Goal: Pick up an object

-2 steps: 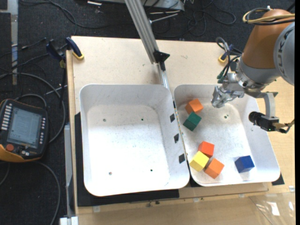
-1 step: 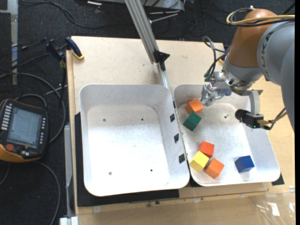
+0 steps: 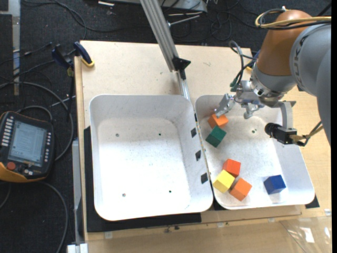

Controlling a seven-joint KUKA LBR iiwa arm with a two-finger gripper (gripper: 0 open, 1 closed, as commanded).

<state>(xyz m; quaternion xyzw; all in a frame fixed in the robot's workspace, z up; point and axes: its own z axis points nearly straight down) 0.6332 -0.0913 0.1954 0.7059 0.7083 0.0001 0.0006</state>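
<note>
The hand hangs over the far end of the right bin, its two metal fingers spread apart with nothing between them. Just below its left finger sits an orange block, tilted, and touching that on the near side lies a dark green block — both close to the bin's left wall.

Nearer the front edge of the desk, in the same bin, three blocks cluster together: a red-orange one, a yellow one against it, and another orange one beside the yellow. A blue block rests apart from them toward the bin's right front corner.

The left bin meets the right one along its right rim, where small dark tabs show. A slim metal rail slants from the desk's far edge down to the join between the bins. A blue and yellow clamp grips the desk's far left corner. Off the desk's left edge, on the dark floor among cables, lies a teach pendant with a lit screen — its writing is too small to read.
</note>
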